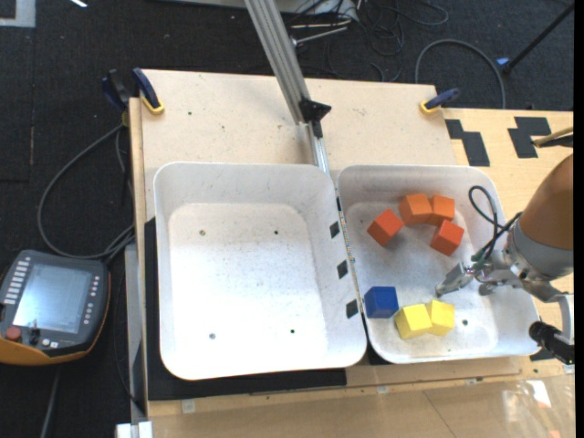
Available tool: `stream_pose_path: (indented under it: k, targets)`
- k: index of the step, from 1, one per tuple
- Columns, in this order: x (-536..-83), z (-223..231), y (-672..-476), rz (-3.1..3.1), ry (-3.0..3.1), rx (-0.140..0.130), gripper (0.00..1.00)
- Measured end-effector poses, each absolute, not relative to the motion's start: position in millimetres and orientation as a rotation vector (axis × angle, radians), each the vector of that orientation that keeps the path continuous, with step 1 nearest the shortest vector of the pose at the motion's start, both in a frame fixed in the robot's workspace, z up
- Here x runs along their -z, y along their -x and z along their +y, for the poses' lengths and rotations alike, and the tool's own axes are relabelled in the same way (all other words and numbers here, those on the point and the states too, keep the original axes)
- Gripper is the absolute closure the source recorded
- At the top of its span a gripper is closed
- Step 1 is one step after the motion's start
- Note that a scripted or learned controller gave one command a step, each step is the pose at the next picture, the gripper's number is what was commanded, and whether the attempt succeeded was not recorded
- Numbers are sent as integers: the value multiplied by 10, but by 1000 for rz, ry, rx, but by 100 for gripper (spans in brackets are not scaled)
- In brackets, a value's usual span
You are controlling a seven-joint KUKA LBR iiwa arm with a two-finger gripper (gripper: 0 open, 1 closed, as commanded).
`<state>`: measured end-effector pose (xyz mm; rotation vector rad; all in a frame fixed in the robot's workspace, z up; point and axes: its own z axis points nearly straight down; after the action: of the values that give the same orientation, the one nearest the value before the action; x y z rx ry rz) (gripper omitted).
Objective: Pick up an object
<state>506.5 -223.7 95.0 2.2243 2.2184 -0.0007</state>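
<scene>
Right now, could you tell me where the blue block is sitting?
The blue block lies in the right bin, near its front left corner, just left of the two yellow blocks and left of the gripper.

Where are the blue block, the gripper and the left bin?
blue block (381, 300), camera view, its top face.
gripper (450, 286), camera view, at its fingertips.
left bin (162, 272), camera view, its left rim.

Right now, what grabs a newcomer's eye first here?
The bright blocks clustered in the right bin: four orange blocks toward its far side, a blue block and two yellow blocks at its near side. The gripper hovers between the groups, holding nothing. A teach pendant lies on the floor at left.
</scene>
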Motion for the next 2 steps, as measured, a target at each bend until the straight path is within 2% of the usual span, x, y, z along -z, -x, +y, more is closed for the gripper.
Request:
stream_pose_path:
  k: [1, 2]
  targets:
    - [-1313, -1646, -5958, 2228, -2207, -10, 0]
    - [-1395, -1691, -5921, 2224, -2214, 0, 100]
